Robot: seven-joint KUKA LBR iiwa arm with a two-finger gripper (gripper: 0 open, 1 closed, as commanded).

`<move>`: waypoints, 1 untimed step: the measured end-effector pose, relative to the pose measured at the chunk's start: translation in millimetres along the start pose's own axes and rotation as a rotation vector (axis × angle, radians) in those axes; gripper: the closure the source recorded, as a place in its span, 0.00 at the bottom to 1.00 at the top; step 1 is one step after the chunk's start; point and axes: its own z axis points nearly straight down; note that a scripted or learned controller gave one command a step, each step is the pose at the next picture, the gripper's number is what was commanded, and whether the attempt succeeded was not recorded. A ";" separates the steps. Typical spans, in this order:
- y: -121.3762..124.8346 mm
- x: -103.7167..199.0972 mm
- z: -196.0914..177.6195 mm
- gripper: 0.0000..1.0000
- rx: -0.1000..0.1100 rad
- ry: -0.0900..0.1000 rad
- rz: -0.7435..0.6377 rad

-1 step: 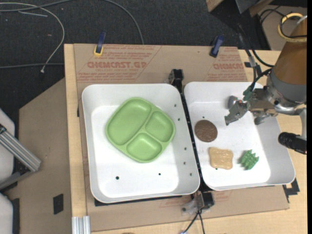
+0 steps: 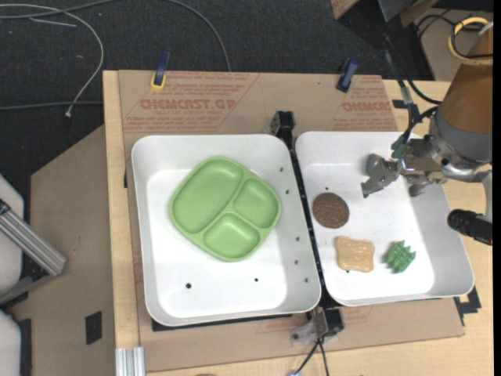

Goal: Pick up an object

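Note:
The right bin [image 2: 438,284] holds three small things: a round brown cookie [image 2: 331,209], a tan piece of toast [image 2: 355,254] and a small green toy [image 2: 400,256]. My gripper [image 2: 377,176] hangs over the upper part of that bin, up and to the right of the cookie, apart from it. Nothing is seen between its fingers. A green divided plate [image 2: 225,207] lies in the left bin [image 2: 156,288].
The grey arm with its orange band [image 2: 470,92] comes in from the right over the right bin's far corner. Blue clamps [image 2: 161,68] [image 2: 347,74] hold the cardboard base at the back. Cables run along the dark floor behind.

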 end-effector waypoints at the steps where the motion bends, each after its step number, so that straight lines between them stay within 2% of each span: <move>1: -6.9 -5.9 55.4 0.00 0.002 0.000 0.001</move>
